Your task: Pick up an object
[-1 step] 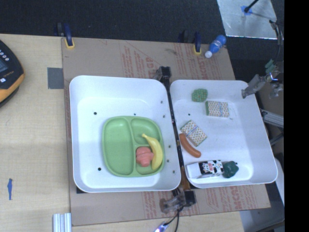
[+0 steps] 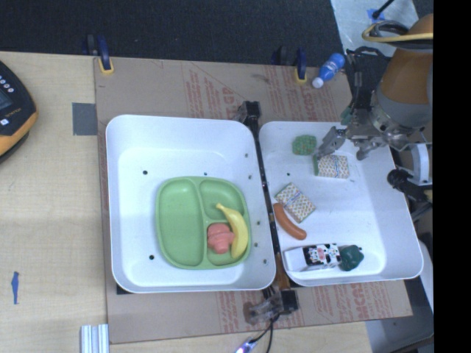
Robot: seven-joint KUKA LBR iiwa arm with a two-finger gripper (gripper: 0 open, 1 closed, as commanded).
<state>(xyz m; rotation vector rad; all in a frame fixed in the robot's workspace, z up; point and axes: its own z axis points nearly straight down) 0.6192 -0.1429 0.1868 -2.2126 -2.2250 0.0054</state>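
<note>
My gripper (image 2: pixel 344 151) hangs open over the back of the right bin (image 2: pixel 390 219), with one finger (image 2: pixel 324 145) to the left and the other to the right. Nothing is between them. A small patterned box (image 2: pixel 333 168) lies just in front of the fingertips. A green round piece (image 2: pixel 304 145) sits to the gripper's left. Nearer the front lie a second patterned packet (image 2: pixel 296 201), an orange sausage (image 2: pixel 289 221), a black-and-white spotted toy (image 2: pixel 320 256) and a dark green piece (image 2: pixel 351 257).
The left bin (image 2: pixel 132 197) holds a green divided plate (image 2: pixel 176 219) with a banana (image 2: pixel 235 228) and a pink item (image 2: pixel 218 237). A blue-capped bottle (image 2: pixel 328 70) lies behind the bins. A yellow-black device (image 2: pixel 11 112) sits at far left.
</note>
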